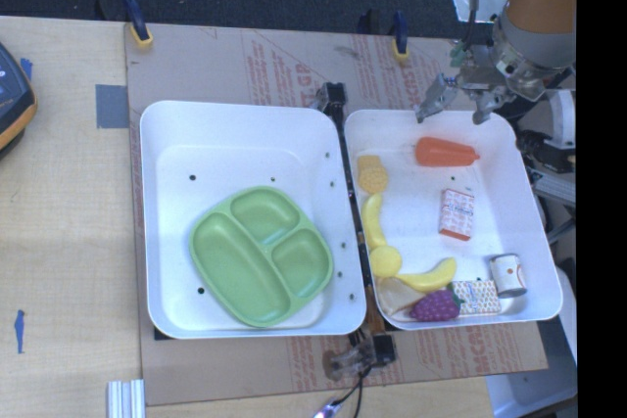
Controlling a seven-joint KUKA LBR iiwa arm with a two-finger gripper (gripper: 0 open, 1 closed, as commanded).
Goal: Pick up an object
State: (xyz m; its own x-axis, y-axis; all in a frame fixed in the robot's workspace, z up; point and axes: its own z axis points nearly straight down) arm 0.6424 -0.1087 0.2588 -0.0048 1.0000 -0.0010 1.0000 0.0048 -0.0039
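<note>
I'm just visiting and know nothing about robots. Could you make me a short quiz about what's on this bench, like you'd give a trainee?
1. True or false: the green divided plate lies in the left bin.
2. Which thing lies nearest the gripper? A) the purple grapes B) the orange carrot C) the small can
3. Fill in: the gripper's two fingers are spread apart with ____ between them.

Key
1. True. The plate is alone in the left bin.
2. B. The carrot lies at the far end of the right bin, just below the gripper.
3. Nothing. The gripper is open and hangs over the bin's far rim.
</note>
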